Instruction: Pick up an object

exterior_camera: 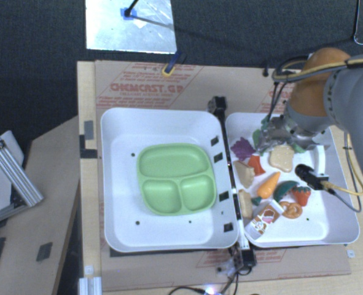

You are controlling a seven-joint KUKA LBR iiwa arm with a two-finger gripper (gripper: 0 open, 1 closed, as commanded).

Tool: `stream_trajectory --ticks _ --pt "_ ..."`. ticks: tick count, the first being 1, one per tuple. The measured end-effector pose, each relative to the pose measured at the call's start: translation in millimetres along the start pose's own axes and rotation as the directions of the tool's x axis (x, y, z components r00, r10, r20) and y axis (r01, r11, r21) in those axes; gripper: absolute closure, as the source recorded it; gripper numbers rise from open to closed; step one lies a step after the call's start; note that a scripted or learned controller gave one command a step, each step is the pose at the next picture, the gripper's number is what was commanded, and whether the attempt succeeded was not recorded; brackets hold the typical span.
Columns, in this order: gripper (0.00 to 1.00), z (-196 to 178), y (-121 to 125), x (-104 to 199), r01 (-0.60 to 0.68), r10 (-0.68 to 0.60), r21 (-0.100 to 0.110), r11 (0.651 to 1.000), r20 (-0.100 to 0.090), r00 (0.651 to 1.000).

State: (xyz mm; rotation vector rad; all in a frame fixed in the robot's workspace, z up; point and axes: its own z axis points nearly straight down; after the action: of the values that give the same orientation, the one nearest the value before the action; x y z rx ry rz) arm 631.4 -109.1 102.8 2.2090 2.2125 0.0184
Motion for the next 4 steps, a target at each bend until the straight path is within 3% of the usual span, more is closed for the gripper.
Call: stream_trajectory --ticks 1,3,4 --pt "1.0 -45 5 -4 0.002 -0.002 0.013 1.0 -0.001 1.0" --pt "1.0 -124 7 -1 0.003 -0.003 0.014 1.0 -0.002 1.0" --pt "1.0 -132 -27 32 0.005 -0.005 0.019 1.0 -0.003 1.0"
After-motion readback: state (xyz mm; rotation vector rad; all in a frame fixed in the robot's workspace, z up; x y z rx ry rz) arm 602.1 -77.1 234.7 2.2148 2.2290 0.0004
